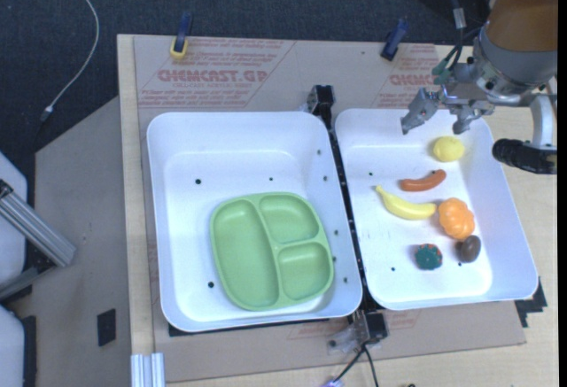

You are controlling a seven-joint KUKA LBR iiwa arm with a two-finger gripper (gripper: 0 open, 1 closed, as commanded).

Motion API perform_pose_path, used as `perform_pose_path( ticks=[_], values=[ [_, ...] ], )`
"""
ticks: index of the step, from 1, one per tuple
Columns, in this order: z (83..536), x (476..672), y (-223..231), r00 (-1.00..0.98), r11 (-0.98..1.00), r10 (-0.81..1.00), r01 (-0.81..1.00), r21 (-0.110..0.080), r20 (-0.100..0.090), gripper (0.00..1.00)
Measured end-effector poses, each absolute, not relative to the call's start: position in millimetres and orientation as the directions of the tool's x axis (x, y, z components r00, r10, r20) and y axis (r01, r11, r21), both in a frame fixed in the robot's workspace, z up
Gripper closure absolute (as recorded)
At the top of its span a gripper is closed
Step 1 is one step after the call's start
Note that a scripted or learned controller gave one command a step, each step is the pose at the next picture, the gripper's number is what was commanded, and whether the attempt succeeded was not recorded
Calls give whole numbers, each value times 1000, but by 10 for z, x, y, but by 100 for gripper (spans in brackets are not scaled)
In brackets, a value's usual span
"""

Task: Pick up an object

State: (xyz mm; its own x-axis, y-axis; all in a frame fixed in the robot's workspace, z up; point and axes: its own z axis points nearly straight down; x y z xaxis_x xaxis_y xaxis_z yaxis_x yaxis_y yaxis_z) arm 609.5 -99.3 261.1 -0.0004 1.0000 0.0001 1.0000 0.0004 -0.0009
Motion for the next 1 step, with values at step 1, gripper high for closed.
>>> perform_pose_path(
  ticks=[1],
  values=[
    [2619,6099,-993,-1,1,1000,1000,1,0,0]
  ],
)
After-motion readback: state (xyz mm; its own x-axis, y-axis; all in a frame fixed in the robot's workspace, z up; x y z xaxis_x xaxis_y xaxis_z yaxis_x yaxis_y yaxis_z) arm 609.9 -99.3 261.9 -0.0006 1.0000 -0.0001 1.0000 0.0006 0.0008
